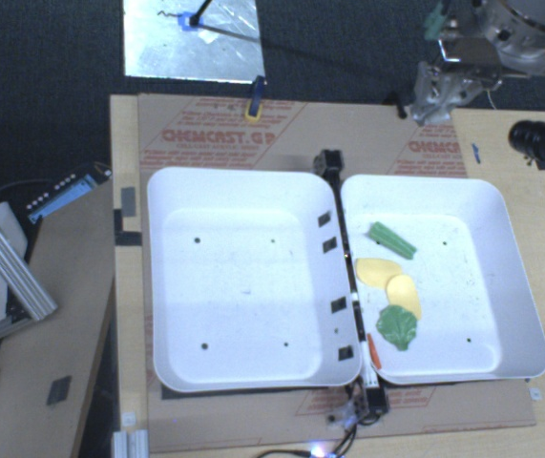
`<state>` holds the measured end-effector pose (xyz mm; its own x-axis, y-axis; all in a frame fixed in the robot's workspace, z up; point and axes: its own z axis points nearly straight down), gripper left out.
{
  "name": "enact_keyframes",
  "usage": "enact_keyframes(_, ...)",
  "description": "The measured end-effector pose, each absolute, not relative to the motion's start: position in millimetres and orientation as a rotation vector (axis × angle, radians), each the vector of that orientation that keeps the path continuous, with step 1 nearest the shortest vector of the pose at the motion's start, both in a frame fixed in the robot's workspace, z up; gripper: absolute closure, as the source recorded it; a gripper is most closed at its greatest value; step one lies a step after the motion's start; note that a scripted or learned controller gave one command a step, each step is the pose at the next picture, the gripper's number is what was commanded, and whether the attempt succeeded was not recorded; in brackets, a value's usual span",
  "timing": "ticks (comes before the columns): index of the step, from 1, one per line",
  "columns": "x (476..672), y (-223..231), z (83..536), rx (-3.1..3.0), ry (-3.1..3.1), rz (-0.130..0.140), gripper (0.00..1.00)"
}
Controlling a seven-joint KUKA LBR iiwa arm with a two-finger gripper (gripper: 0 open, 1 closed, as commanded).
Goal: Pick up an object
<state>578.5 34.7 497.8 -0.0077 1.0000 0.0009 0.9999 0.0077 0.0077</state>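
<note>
Objects for picking lie in the right bin (501, 256), clustered toward its left side: a green elongated piece (391, 239) uppermost, two pale yellow rounded pieces (375, 272) (404, 294) just below it and overlapping each other, and a leafy green piece (398, 327) touching the lower yellow one. A thin orange sliver (374, 351) rests against the bin's left wall near the lower corner. The left bin (186, 284) occupies the centre-left of the frame.

The gripper (432, 103) hangs at the upper right of the frame, over the brown board beyond the far edge of the right bin, well apart from every piece. Whether it is open or closed cannot be told at this angle and size; nothing is seen within it.

Step in hand, as judged: the approach stage, with no object yet reached. The next move calls for travel toward the lower centre of the frame, over the cluster, followed by a descent onto one piece. The green elongated piece stands slightly apart from the rest and looks the easiest to isolate; the yellow pieces are flat and overlapping, so a closure there may slip or catch two. The nearness of the cluster to the bin's left wall leaves little room on that side.
</note>
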Motion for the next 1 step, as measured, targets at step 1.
enact_keyframes(1, 583.2, 53.7, 537.1, 2.213, 2.225, 0.008, 1.00)
